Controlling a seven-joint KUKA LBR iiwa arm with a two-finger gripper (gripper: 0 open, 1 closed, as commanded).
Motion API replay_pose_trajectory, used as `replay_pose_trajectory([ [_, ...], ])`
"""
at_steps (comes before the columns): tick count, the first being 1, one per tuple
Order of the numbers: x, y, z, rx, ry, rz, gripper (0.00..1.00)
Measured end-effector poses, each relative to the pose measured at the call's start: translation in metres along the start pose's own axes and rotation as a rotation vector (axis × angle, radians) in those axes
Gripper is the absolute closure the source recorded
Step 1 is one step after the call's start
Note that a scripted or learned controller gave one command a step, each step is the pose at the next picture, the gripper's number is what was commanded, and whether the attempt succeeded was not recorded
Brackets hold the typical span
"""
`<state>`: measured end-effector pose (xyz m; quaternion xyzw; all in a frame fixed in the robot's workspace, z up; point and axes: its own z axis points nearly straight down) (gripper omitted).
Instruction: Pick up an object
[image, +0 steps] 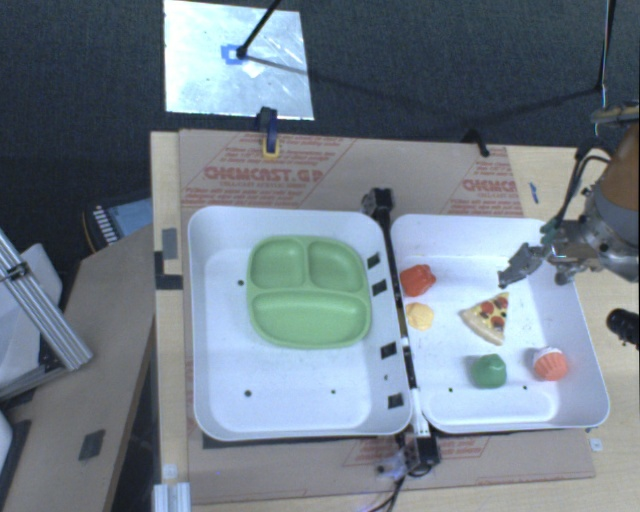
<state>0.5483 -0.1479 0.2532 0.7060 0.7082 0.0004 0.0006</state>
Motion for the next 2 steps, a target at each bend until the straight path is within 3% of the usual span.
replay_pose_trajectory([
  [2,0.003,0.012,0.091,0.003,0.001,0.002,0.00],
])
